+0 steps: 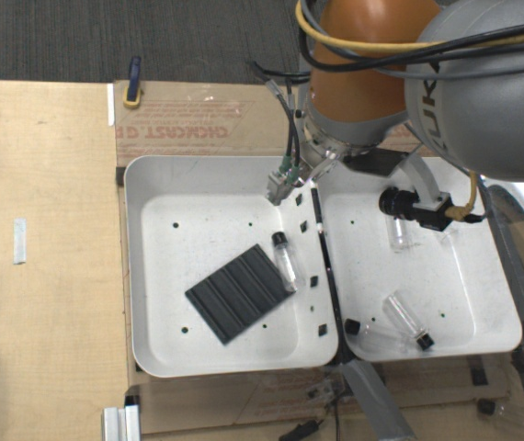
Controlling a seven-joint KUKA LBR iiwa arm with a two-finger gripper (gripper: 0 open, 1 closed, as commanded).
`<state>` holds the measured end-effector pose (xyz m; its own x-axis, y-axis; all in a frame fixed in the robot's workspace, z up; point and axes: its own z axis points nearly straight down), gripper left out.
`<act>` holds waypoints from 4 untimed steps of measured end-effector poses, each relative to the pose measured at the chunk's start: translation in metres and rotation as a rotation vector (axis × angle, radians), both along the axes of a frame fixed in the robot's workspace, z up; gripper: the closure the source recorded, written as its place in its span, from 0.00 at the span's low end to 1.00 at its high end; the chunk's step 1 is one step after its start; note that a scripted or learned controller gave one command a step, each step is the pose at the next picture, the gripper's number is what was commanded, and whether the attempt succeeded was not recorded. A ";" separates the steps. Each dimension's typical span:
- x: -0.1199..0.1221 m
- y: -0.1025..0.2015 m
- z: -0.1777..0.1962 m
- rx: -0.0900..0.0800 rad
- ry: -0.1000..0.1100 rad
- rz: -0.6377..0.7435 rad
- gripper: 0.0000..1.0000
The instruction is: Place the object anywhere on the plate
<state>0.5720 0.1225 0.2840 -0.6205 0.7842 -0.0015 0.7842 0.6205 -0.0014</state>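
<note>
A dark ribbed rectangular plate (240, 294) lies tilted on the floor of the left bin (152, 246). A clear vial (285, 263) with a black cap lies along the plate's upper right edge, cap pointing away from me. Its lower end overlaps the plate's corner. My gripper (283, 187) hangs under the orange wrist at the back right of the left bin. It is close to the divider between the bins and a short way behind the vial's cap. Nothing shows in it.
The right bin (483, 274) holds a clear vial (398, 234) near its back, another clear vial (403, 320) with a black cap near its front, and a small black piece (352, 326). The arm's bulk overhangs the back of both bins. Brown cardboard (188, 122) lies behind the left bin.
</note>
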 end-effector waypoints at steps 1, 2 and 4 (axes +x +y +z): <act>0.003 0.066 0.078 0.001 -0.001 0.075 1.00; 0.019 0.094 0.016 0.000 0.002 0.168 1.00; 0.008 0.105 0.085 0.001 -0.003 0.693 1.00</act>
